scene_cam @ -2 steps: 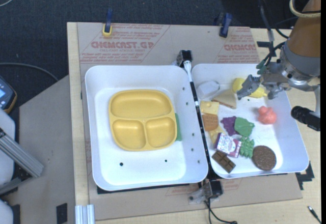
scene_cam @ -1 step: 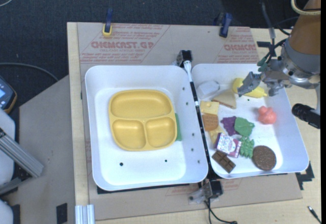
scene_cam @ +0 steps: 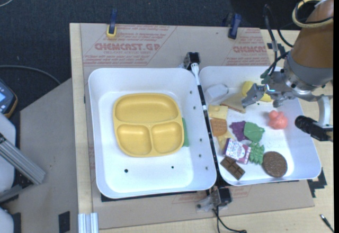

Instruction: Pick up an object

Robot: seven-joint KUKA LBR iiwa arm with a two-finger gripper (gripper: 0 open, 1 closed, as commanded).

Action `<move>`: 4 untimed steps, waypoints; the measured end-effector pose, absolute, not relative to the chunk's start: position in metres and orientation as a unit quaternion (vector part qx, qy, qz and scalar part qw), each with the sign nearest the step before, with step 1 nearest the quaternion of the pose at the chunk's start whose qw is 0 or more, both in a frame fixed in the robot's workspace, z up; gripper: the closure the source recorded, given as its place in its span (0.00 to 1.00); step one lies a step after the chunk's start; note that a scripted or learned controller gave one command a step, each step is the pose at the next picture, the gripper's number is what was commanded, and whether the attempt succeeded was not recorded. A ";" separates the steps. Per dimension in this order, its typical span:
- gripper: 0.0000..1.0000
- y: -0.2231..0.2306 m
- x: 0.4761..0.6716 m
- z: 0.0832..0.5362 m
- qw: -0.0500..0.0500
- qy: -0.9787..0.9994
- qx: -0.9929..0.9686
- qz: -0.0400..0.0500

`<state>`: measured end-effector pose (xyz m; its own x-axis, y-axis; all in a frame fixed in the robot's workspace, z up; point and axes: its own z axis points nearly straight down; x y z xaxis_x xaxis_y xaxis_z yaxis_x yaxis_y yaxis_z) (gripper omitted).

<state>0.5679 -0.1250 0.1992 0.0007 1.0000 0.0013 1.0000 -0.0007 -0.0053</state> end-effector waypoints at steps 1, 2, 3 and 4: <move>0.00 -0.124 0.576 0.152 0.003 -0.707 -0.707 0.001; 0.00 -0.132 0.582 0.103 0.002 -0.707 -0.707 0.001; 0.00 -0.131 0.582 0.084 0.002 -0.707 -0.707 0.001; 1.00 -0.131 0.582 0.095 0.001 -0.707 -0.708 0.000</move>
